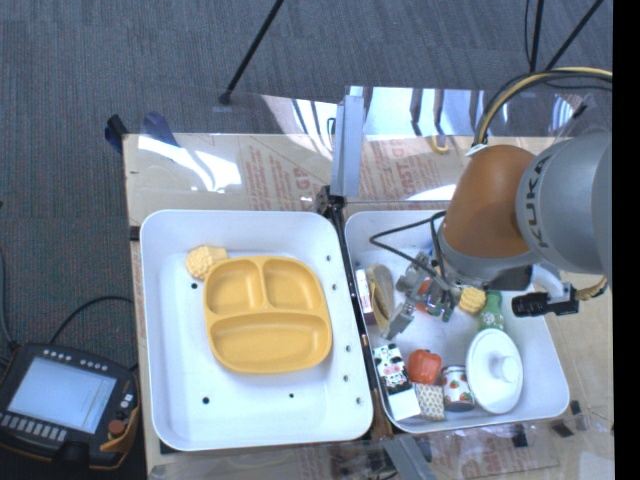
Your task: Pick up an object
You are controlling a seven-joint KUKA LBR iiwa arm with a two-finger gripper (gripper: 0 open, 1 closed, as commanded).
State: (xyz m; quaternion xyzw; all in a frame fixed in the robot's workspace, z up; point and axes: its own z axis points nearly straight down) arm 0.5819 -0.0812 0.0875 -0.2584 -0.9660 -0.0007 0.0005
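My arm (545, 208): grey with an orange band, reaching in from the right and hanging over the upper part of the right bin.
My pincer (425, 298): low inside the right bin (555, 388), near its middle, pointing toward the left wall; the metal parts there are small and cluttered, and I cannot tell whether it is spread or pressed together, nor whether it pinches anything.
Yellow corn-like toy (470, 299): just beside my pincer on its right, touching or nearly touching my wrist hardware.
Green object (492, 313): just right of the yellow toy, partly tucked under my arm.
Tan oblong item (381, 293): just left of my pincer, lying along the bin's left side.
Red tomato-like toy (424, 366): below my pincer, well apart from it.
Small printed box (390, 366): touching the red toy's left side.
White lidded bowl (496, 370): lower right of the bin, with a small patterned cup (457, 388) at its left.
Left bin (170, 368): beside the right one on the counter (240, 168).
Yellow divided plate (267, 313): flat in the left bin's middle.
Small yellow waffle-like piece (205, 260): touching the plate's upper left corner.
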